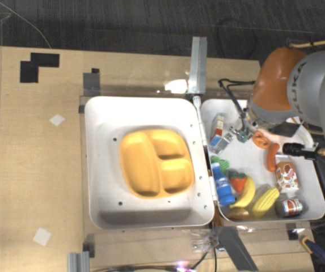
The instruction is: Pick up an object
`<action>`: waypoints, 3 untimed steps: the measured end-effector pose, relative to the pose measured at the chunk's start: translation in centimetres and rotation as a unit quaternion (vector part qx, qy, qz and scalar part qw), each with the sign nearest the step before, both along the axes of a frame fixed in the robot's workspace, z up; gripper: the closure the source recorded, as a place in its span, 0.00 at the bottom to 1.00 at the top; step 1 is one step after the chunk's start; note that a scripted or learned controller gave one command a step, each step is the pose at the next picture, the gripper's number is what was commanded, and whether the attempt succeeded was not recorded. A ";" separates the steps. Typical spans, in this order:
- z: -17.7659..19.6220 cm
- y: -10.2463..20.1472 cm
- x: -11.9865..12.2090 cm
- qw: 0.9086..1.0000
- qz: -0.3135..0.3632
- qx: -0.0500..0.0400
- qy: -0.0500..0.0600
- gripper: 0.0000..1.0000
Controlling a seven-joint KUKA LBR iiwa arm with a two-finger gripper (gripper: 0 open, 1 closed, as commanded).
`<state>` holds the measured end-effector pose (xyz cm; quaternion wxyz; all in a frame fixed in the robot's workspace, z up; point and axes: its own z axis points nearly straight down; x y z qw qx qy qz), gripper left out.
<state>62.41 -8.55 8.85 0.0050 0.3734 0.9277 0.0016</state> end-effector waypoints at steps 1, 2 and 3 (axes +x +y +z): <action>0.0 0.1 3.9 0.986 -0.166 0.002 0.004 0.00; 2.6 -2.0 1.2 0.955 -0.297 0.002 0.001 0.00; 0.2 -3.4 4.4 0.936 -0.351 0.001 0.007 0.00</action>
